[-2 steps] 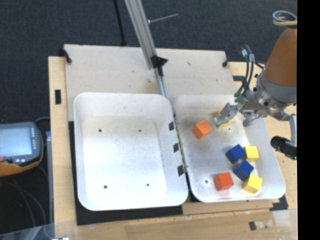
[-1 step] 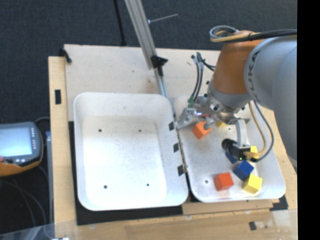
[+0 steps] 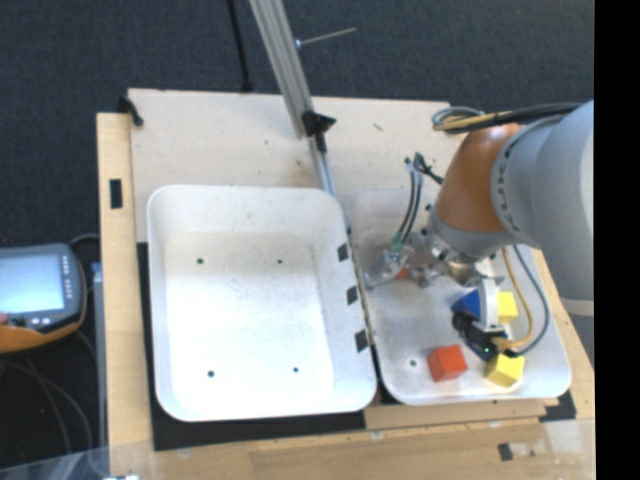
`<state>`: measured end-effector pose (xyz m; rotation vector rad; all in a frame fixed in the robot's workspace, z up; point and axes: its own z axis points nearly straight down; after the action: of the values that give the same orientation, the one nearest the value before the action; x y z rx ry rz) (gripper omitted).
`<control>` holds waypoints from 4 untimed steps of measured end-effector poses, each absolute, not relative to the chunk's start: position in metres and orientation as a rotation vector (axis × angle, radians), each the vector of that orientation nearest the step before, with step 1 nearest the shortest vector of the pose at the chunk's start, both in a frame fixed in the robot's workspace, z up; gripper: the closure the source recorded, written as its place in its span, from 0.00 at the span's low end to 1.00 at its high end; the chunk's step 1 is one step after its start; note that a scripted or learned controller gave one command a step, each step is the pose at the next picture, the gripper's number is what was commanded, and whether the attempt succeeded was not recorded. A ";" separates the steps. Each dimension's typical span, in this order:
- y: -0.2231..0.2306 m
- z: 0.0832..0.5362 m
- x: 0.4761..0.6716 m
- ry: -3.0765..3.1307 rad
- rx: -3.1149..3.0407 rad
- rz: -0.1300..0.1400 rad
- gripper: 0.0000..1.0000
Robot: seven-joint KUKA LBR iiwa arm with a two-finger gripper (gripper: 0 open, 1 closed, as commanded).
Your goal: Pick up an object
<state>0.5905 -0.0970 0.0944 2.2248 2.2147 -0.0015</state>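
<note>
Below the arm, fingers (image 3: pixel 410 268) state unclear, orange block (image 3: pixel 447 362) lies well apart

arm (image 3: pixel 530 188) hiding end effector, right bin (image 3: pixel 420 378) partly covered

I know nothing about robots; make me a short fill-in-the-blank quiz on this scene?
1. The orange block lies in the ____ bin.
2. The yellow block lies to the ____ of the orange block.
3. The band on the arm is ____.

Missing words: right; right; orange
</note>
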 end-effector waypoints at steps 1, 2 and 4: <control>-0.129 0.161 0.643 2.216 2.212 0.008 0.00; -0.087 0.097 0.605 2.221 2.212 0.000 0.00; -0.016 0.202 0.633 2.228 2.207 0.013 1.00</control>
<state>0.6332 -0.0158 0.2020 2.2073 2.2281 0.0132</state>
